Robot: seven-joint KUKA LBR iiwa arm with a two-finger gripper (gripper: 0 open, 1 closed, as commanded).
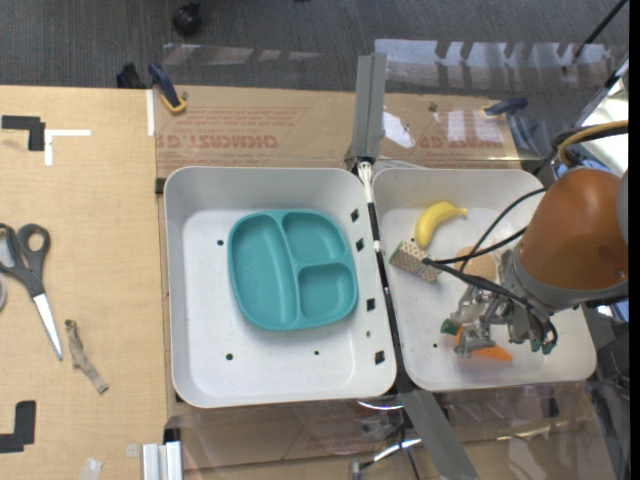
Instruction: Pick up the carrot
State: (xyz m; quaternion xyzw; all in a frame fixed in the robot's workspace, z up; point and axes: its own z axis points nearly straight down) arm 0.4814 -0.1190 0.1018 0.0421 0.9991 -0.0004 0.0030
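Two white bins sat side by side on the counter. In the right bin (560, 368), the carrot (491, 353) lay near the front wall, the hand (478, 330) low just over it; whether it pinched anything could not be told.

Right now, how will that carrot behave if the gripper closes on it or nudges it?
The carrot looks small, tapered and smooth, so it is probably light and stiff, like a toy. Its rounded shape may roll or squirt sideways. It lies near the right bin's front edge, beside the gripper.
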